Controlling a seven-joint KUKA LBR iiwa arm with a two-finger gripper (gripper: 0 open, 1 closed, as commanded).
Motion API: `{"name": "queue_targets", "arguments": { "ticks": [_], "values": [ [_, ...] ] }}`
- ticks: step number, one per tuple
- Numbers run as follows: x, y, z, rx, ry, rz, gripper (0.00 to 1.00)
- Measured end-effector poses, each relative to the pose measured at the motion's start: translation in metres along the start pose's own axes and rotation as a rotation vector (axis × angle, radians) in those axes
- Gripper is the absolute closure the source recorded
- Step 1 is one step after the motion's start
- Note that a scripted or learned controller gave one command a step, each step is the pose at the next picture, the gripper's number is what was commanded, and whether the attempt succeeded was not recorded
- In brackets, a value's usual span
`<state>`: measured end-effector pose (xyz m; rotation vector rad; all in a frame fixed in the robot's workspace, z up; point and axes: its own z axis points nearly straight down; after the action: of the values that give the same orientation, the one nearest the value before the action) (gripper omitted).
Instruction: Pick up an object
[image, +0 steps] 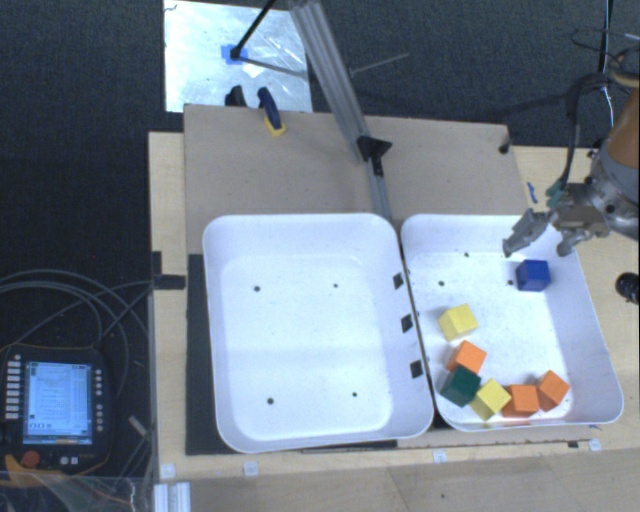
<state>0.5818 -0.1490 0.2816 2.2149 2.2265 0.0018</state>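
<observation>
My gripper (545, 238) hangs over the far right part of the right bin (592, 330), fingers spread open with nothing between them. A blue cube (532, 275) lies just below and in front of the fingertips, apart from them. Further toward the front of the same bin sit a yellow cube (458, 322), an orange cube (467, 356), a dark green cube (461, 385), another yellow cube (492, 397) and two orange cubes (524, 400) (553, 389) clustered by the near wall.
The left bin (300, 330) stands beside the right one, with black clips along the shared edge. A metal pole (335, 75) slants over the bench's back. A teach pendant (55, 405) and cables lie on the floor at left.
</observation>
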Motion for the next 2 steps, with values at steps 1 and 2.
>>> {"name": "queue_targets", "arguments": {
  "ticks": [1, 2],
  "values": [
    [0.0, 0.0, 0.0, 0.0, 0.0, 0.0, 0.0],
    [0.0, -0.002, 0.041, 0.003, -0.001, 0.003, 0.0]
  ]
}}
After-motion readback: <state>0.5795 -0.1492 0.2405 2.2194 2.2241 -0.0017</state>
